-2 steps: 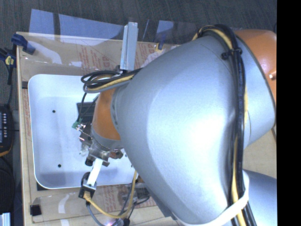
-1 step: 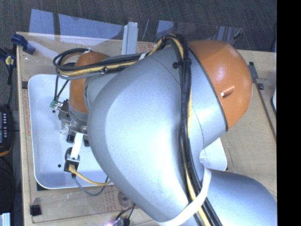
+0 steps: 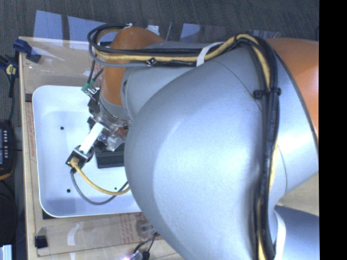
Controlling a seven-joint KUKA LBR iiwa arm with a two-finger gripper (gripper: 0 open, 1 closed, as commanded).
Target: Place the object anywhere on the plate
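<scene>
Grey arm [image 3: 217,161] casing fills most of the view from the right, closest to the camera, rounded and smooth, with an orange band [image 3: 133,42] above the wrist at upper left. Below that wrist, a dark flat block [image 3: 110,159] lies on the floor of a white bin [image 3: 49,145]. It is the likeliest candidate for the object to be moved, but the arm hides its right side, so this is not certain. The gripper [image 3: 111,144] hangs directly over the block, very close to it or touching (the slanted view does not settle which). Whether the gripper is spread or closed cannot be told, and nothing shows it holding the block. Around them the bin floor is bare white apart from two small dark specks toward the left wall. The bin sits on a pale wooden bench [image 3: 103,229], with strips of tape on it near the bottom of the view.

Risks from here, as a judgement: the block is thin and lies flat on the floor, so a closing grip may slide over its top and come up with nothing. A descent that goes too low would press the gripper into the bin floor. If the block is caught only by an edge, it may tilt and drop on the way to the plate.
</scene>
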